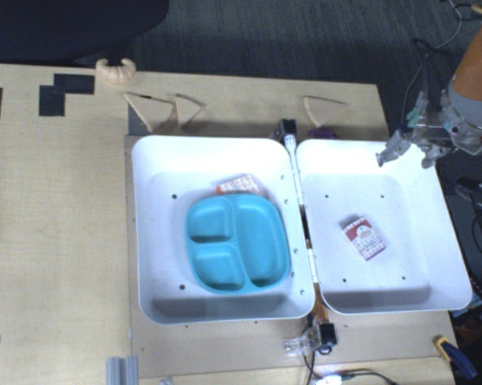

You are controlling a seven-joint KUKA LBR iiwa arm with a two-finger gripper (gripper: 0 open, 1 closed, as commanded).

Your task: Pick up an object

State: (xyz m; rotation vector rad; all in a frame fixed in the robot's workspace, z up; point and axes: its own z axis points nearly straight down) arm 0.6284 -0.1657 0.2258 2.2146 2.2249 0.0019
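Note:
A small red and white box [363,238] lies flat in the middle of the right bin [417,295]. In the left bin [156,215] a blue divided plate [236,242] rests on the floor, and a red and white packet [239,185] peeks out from behind its far edge. My gripper [405,159] hangs over the far right corner of the right bin, well above and to the right of the small box. Its two fingers [383,156] are spread apart with nothing between them.
The grey arm with its orange band [475,70] comes in from the upper right. Cables run along the divider [298,207] between the bins and at the bench's front edge. Wooden brackets [164,107] stand behind the bins.

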